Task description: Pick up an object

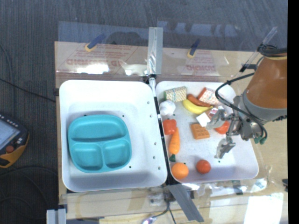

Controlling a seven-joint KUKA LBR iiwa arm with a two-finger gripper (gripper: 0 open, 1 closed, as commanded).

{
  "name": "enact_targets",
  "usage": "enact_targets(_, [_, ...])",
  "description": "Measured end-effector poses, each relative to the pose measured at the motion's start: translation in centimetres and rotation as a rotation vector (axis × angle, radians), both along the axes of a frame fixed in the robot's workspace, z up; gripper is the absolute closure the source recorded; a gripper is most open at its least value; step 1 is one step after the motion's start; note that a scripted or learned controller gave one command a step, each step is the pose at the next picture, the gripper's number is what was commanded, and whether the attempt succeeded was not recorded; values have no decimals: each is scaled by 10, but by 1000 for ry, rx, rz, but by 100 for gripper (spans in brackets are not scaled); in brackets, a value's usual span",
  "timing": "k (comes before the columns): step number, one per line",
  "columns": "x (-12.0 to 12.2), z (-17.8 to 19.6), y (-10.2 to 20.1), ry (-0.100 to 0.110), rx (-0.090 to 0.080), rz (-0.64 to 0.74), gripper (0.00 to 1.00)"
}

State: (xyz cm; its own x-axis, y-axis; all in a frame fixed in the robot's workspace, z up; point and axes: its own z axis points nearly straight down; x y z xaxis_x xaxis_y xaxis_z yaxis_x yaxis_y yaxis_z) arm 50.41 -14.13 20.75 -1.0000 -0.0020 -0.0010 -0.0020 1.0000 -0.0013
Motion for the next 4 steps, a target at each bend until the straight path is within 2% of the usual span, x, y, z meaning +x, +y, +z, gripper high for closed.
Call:
enact_targets(1, [67,-111,-7,-3,0,-96,0])
enact_targets(2, [81,-116,47,-14,0,-124,0])
enact_targets(3, [82,-105,47,-20,-4,-123,100])
enact_targets(4, [84,-5,106,-2,1,-184,100])
